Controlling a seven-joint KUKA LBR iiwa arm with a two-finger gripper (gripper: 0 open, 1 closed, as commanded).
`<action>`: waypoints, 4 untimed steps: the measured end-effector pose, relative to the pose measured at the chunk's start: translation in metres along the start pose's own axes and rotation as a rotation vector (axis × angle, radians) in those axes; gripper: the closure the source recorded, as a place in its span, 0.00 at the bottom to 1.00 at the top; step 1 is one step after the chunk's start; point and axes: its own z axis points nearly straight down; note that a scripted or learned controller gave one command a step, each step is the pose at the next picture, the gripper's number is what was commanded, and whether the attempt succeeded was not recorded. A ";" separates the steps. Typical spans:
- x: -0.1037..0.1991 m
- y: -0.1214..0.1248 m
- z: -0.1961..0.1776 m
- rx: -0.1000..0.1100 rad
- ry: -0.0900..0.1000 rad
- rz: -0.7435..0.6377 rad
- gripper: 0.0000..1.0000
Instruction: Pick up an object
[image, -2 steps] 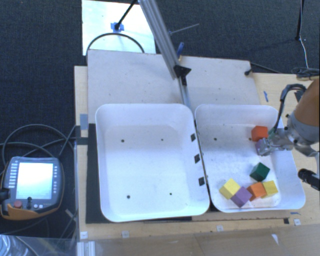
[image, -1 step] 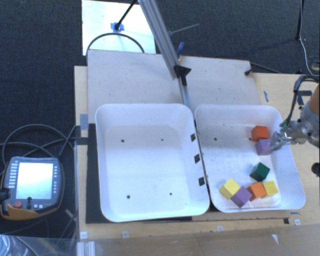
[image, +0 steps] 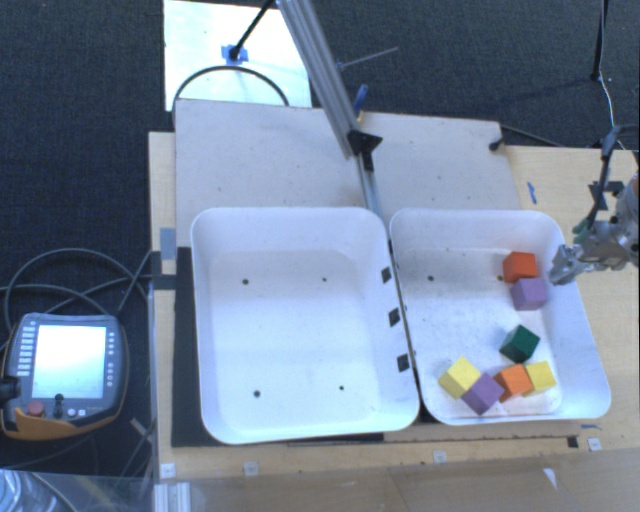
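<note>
Several small blocks lie in the right bin. An orange block and a purple block sit near its right wall. Lower down a dark green block stands alone. Along the front lie a yellow block, a purple block, an orange block and a yellow block. My gripper hangs at the right bin's right rim, just right of the orange and purple blocks, with nothing seen held in it.
The left bin stands beside the right one, with black tabs on the shared edge. A slanted metal pole crosses the back board. A teach pendant with cables lies on the floor at the left.
</note>
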 end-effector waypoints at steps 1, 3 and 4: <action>0.000 0.002 -0.026 0.002 0.000 0.001 1.00; 0.118 0.046 -0.018 0.004 0.004 -0.006 1.00; 0.176 0.064 -0.021 0.003 0.005 -0.006 1.00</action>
